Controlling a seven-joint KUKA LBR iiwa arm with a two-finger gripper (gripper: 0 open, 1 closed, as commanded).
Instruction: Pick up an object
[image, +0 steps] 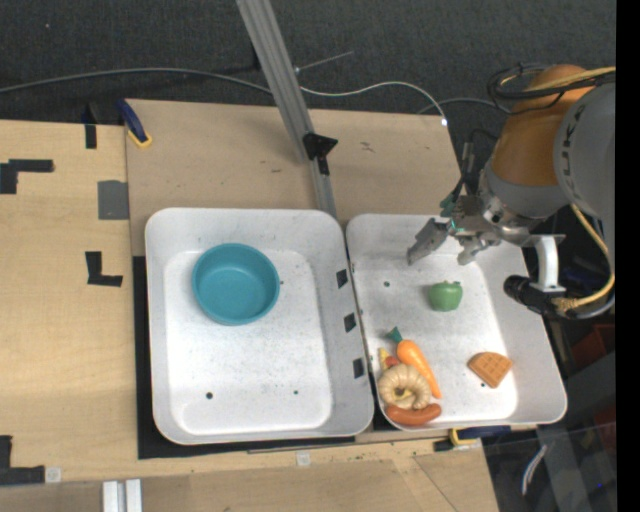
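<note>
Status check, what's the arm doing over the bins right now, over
Pincer open, holding nothing, above right bin. Green pepper just below it, untouched. Nothing between them.

Just one scrap of lettering to call here: on the grey casing of the arm (590, 150), at the far right, dark capital letters run up the housing just beside the orange band. They look like part of the maker's name, "KU" or so, but the edge of the view cuts them off and the rest cannot be read. Nothing else carries readable writing: no labels, numbers or signs can be made out on the two white bins (180, 400), the objects in them, or the tabletop (60, 330), where the dark tape pieces are plain marks rather than letters.
</note>
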